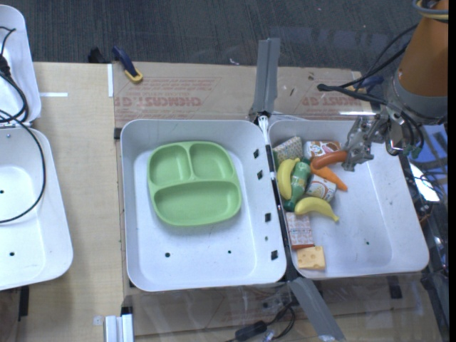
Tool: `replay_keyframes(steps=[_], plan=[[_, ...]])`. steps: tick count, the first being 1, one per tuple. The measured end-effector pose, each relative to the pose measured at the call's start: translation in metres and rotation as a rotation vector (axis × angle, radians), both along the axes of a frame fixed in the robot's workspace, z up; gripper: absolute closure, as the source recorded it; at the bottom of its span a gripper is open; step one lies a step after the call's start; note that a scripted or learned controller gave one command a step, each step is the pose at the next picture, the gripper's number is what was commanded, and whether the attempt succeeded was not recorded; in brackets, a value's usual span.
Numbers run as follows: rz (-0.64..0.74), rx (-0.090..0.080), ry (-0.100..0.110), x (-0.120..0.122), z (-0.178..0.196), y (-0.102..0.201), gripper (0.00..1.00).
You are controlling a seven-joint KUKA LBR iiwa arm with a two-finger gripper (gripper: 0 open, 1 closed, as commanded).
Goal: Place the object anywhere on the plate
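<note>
A cheese wedge point(311, 258) lay nearest in the right bin point(385, 241), then bananas point(315, 206). The green plate point(194, 184) sat in the left bin point(199, 269). Farther back, the gripper point(354, 152) had its fingers clenched on a carrot point(328, 159), lifted over the toy pile.

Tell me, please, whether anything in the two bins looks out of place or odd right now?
Nothing looks damaged or spilled. The green plate sits flat in the left bin. The toy food, including two bananas and a carrot, is crowded against the right bin's left wall.
</note>
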State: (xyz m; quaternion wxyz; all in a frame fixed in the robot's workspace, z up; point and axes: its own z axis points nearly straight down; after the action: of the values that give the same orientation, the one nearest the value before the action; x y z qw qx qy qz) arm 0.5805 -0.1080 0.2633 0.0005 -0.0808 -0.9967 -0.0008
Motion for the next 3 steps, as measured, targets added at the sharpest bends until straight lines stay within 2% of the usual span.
replay_keyframes(steps=[1, 2, 3], plan=[[0.228, 0.0, 0.002, 0.027, -0.075, 0.079, 1.0], [0.1, -0.001, 0.001, 0.041, -0.076, 0.179, 1.0], [0.191, -0.001, -0.001, 0.044, -0.013, 0.295, 1.0]])
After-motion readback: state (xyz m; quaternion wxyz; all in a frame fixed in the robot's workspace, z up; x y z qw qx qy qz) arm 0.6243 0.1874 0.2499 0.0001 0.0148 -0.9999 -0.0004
